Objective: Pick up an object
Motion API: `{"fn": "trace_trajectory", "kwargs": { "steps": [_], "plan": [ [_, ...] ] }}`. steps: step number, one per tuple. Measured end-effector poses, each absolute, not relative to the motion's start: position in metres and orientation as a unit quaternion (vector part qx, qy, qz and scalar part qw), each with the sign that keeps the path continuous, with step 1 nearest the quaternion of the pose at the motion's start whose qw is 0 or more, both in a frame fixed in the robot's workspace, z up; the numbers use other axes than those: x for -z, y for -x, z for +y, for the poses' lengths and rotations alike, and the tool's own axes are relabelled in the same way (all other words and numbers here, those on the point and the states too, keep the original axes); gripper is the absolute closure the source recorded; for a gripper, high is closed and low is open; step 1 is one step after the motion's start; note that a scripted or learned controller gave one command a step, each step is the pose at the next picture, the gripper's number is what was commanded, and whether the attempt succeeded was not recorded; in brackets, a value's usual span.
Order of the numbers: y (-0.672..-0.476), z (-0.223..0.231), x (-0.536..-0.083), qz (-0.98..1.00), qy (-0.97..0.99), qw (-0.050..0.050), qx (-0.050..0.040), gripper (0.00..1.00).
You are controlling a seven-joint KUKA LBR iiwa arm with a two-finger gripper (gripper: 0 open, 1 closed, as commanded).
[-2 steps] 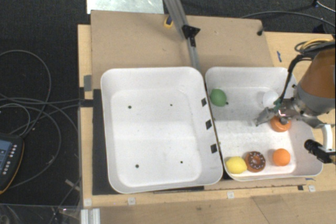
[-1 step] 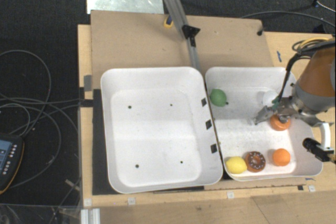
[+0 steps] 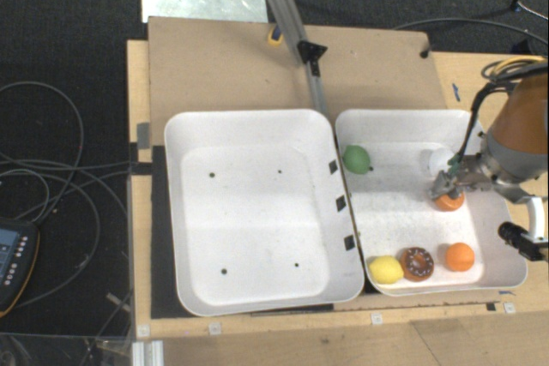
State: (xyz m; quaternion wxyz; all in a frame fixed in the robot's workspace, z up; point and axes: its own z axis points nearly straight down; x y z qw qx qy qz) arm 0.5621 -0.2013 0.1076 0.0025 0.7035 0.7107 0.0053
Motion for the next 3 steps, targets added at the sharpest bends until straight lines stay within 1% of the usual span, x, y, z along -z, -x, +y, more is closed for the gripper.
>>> {"fn": "trace_trajectory", "kwargs": {
  "steps": [1, 3],
  "plan": [
    [-0.564, -0.199, -0.151, 0.709, -0.705, 0.003, -0.0012, 1.00],
    [-0.571, -0.195, -0.251, 0.709, -0.705, 0.004, -0.0018, 1.00]
  ]
}}
